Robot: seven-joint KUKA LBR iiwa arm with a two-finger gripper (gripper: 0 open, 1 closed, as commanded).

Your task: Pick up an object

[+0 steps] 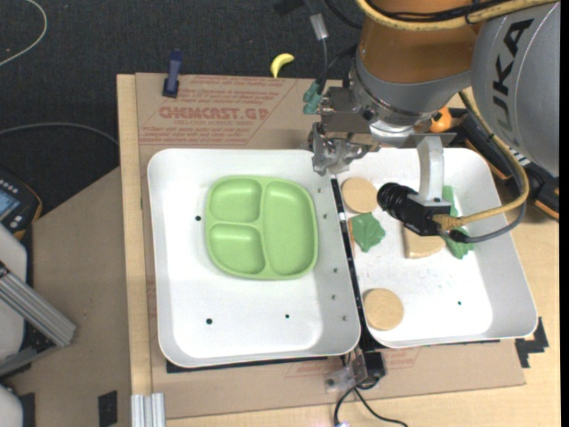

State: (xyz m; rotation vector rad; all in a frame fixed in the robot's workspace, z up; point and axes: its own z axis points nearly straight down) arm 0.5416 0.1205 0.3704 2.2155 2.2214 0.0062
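Two shallow white bins sit side by side on a cardboard sheet (pixel 222 105) laid over the counter. The left bin (pixel 178 310) holds a green three-compartment plate (pixel 262 227), lying flat near its centre. The right bin (pixel 498 301) holds several small pieces: a tan disc (pixel 384 308) near the front edge, a second tan disc (pixel 359 194) toward the back, a crumpled green piece (pixel 367 231) just in front of that disc, a pale tan slab (pixel 424 245) partly covered by the arm's hardware, and another green piece (pixel 458 238) at the slab's right.

The arm (pixel 427 34) enters from the right and hangs over the back of the right bin. The jaws (pixel 331 157) point down at the seam between the two bins, near the back rim, just behind the rear disc. How wide they stand cannot be told, as the metal tips blur together; no object is seen between them. A black cylindrical fitting (pixel 407 206) projects from the wrist above the slab, with a yellow cable (pixel 498 210) looping to the right.

Beyond the bins, a blue clip (pixel 172 74) rests on the cardboard's far edge, and a small yellow object (pixel 282 63) lies on the dark floor behind.
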